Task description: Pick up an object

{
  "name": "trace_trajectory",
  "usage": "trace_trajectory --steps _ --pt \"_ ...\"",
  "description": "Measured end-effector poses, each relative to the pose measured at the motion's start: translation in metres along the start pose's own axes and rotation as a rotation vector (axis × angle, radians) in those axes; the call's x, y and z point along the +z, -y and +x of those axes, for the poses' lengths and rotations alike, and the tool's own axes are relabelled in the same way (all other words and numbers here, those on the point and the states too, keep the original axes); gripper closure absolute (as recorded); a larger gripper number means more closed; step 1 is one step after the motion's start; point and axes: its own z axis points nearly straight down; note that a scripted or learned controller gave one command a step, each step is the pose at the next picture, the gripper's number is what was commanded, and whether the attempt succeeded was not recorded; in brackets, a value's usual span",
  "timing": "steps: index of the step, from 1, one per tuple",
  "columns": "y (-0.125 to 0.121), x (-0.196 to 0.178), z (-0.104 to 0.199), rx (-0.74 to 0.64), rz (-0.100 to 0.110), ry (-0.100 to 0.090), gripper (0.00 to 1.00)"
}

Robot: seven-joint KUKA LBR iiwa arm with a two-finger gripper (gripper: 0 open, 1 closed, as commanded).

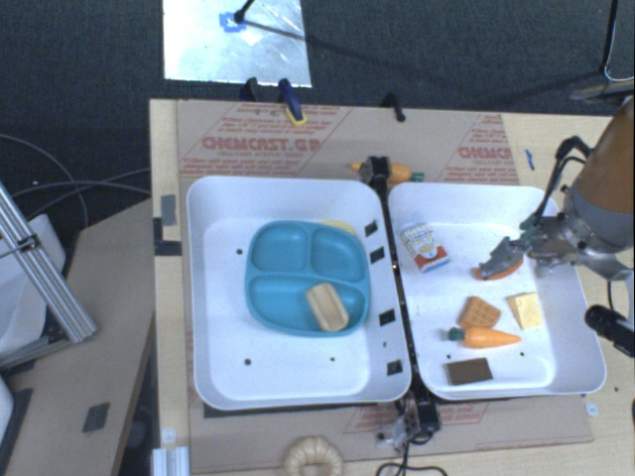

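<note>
My gripper (499, 262) hangs low over the right bin (575, 365), near its right-hand middle, with the grey arm (605, 191) reaching in from the right. A flat red-orange piece (514, 272) lies directly beneath it, partly hidden, and I cannot tell whether they touch. In the same bin lie a small white and red carton (424, 246), a waffle-like cracker (479, 313), a yellow cheese wedge (526, 309), a carrot (486, 338) and a brown bar (468, 371).
The left bin (223, 365) holds a blue divided plate (298, 266) with a bread roll (327, 306) in its front section. A black divider (392, 276) runs between the bins. A pale ring (316, 456) lies on the bench's front edge.
</note>
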Motion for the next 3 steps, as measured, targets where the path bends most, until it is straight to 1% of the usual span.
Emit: trace_trajectory --steps 1,2,3 --pt "0.007 0.059 -0.004 0.003 0.005 -0.001 0.0" --pt "0.006 0.101 -0.002 0.002 0.003 -0.001 0.0" --pt "0.003 0.144 -0.006 0.006 -0.01 0.009 0.0"
